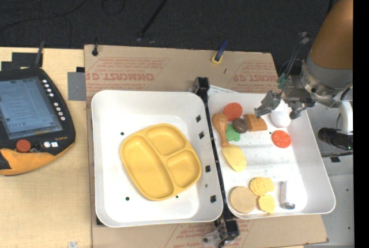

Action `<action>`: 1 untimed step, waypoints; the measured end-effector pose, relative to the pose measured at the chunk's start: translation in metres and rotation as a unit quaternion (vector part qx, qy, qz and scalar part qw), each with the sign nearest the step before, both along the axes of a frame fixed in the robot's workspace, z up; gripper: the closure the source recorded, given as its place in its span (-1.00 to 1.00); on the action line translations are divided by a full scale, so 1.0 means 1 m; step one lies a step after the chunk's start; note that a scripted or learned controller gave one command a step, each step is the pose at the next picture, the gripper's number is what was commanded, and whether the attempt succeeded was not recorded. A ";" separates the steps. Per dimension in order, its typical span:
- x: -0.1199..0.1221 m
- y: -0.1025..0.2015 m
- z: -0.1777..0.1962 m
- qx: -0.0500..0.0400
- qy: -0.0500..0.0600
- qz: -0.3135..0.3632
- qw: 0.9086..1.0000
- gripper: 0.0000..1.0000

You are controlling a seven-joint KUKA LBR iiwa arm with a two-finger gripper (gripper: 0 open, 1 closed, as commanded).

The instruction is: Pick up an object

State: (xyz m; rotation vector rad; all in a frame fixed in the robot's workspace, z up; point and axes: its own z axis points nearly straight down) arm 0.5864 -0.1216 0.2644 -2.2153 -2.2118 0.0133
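My gripper (281, 106) hangs over the back of the right bin (314, 183), its two dark fingers spread open. A small white rounded object (280, 119) lies just below and between the fingertips; no grip on it shows. Close to its left lie an orange block (257, 123), a brown piece (241, 124), a red-orange disc (233, 110), a green piece (232, 135) and a tan elongated piece (219, 124). A red slice (281, 139) sits just in front of the white object.
Nearer the front of the right bin lie a pale yellow lump (234, 158), a yellow ridged disc (261, 186), a tan cookie (242, 200), a small yellow round (267, 203) and a grey metal piece (286, 195). The left bin (109, 120) holds a yellow divided plate (159, 160). A teach pendant (31, 120) rests at far left.
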 end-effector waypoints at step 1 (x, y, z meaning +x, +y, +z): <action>0.002 0.000 0.007 -0.001 -0.006 0.001 1.000 -1.00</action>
